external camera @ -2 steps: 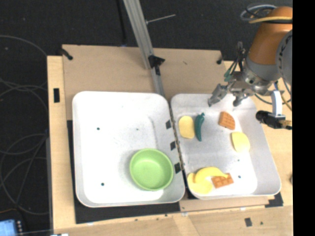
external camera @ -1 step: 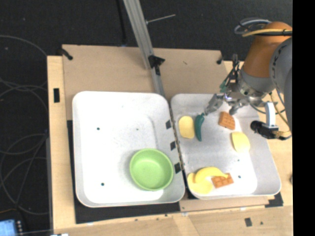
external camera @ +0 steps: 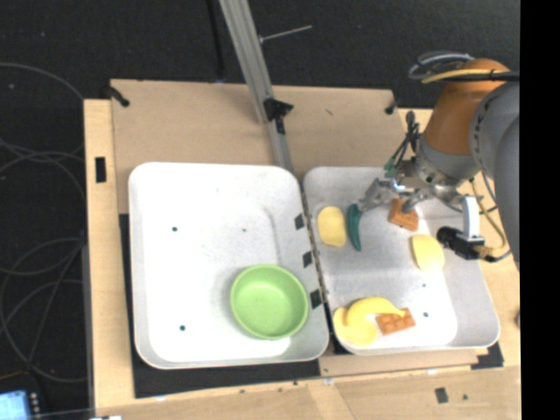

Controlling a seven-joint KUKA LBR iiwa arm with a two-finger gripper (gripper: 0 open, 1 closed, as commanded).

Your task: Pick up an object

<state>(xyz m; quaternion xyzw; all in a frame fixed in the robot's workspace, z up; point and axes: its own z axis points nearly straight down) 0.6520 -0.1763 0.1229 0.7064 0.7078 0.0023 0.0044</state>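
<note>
Two white bins are sitting side by side, with the arm reaching into the right bin (external camera: 468, 309).

The gripper (external camera: 404, 195) is hovering at the right bin's far side, just above a small orange block (external camera: 403, 216); whether it is clenched or released cannot be told. A yellow piece (external camera: 331, 227) is lying against a teal piece (external camera: 354, 226) near the divider, another yellow piece (external camera: 427, 252) is resting beside the block, and a yellow banana (external camera: 363, 318) with an orange waffle piece (external camera: 395, 322) is sitting at the near edge. A green bowl (external camera: 269, 300) is occupying the left bin (external camera: 175, 199).
</note>
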